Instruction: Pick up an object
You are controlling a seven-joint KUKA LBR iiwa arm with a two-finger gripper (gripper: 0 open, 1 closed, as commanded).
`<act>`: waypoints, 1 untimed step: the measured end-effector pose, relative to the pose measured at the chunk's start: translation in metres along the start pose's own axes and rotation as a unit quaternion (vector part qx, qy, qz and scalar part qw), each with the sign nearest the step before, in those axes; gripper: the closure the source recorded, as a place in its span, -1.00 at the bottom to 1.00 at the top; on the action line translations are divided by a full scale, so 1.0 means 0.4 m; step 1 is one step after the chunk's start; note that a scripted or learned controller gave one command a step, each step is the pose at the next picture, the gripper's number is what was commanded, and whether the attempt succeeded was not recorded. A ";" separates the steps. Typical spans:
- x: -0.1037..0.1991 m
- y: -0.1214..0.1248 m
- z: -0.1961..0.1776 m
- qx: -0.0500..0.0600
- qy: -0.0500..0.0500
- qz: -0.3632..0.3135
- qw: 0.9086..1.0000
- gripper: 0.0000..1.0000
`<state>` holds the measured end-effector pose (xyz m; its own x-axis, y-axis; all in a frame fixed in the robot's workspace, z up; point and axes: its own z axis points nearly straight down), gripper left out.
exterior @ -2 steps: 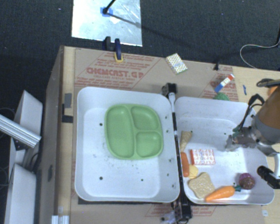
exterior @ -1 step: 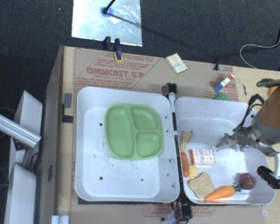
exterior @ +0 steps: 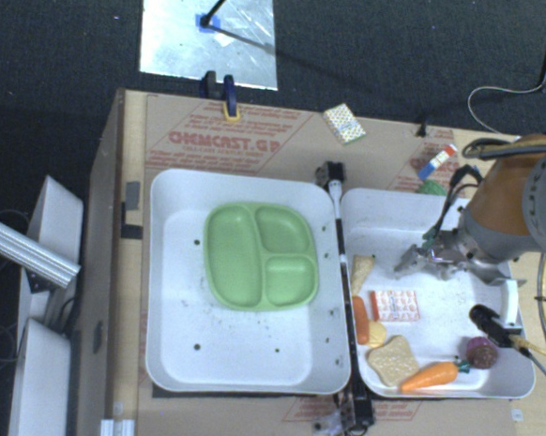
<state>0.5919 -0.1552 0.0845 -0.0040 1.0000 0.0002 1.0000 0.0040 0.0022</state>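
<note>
My gripper [exterior: 418, 260] hangs over the back half of the right bin [exterior: 386, 212], with the grey arm and its orange band coming in from the right. Just in front of it lies a red and white packet [exterior: 396, 305]. A pale yellow wedge [exterior: 361, 269] lies to its left by the bin's wall. Further forward are a slice of toast [exterior: 393, 360], a carrot [exterior: 430, 374], a purple round thing [exterior: 482, 351] and a red-orange piece [exterior: 362, 319]. Nothing shows in the gripper's grasp.
The left bin [exterior: 173, 346] bears a green divided plate [exterior: 261, 256]. On the bench behind the bins lie a small patterned block [exterior: 343, 123] and a red, white and blue item [exterior: 437, 163]. A black divider clip [exterior: 333, 177] sits between the bins.
</note>
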 end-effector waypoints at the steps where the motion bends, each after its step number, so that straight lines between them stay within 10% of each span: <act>1: -0.114 0.137 -0.002 -0.001 -0.001 0.000 1.000 -1.00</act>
<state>0.6468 -0.2006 0.0852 -0.0038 1.0000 -0.0018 1.0000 0.0038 0.0037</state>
